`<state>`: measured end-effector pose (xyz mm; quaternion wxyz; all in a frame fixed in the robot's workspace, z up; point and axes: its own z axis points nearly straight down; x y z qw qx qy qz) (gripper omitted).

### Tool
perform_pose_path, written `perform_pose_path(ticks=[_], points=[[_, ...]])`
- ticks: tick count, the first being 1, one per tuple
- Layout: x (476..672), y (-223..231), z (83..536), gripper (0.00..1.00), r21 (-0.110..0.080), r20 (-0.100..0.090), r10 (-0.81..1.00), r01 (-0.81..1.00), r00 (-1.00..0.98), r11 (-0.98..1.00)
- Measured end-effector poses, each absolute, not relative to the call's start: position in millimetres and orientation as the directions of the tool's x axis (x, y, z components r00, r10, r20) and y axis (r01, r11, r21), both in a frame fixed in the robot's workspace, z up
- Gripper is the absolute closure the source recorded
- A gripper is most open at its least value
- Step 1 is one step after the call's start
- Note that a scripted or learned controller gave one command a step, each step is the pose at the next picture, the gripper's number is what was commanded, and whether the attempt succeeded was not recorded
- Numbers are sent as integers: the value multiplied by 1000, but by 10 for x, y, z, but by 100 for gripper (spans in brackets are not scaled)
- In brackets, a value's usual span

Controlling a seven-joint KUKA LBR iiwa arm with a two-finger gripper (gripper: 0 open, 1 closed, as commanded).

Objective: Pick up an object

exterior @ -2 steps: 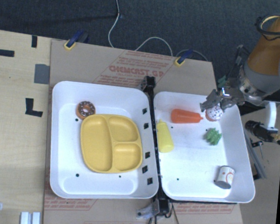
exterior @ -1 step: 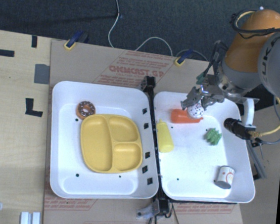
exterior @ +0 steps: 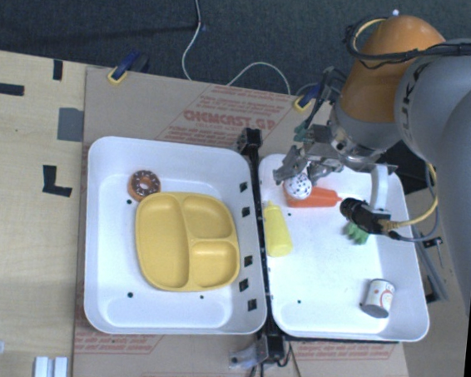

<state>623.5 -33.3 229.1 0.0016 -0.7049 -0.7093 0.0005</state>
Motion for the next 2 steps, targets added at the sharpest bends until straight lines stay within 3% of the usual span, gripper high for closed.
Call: perform_pose_path(ticks=[2], points=[[6167,678,2343,100,-2,2,1000,1000,-8,8]])
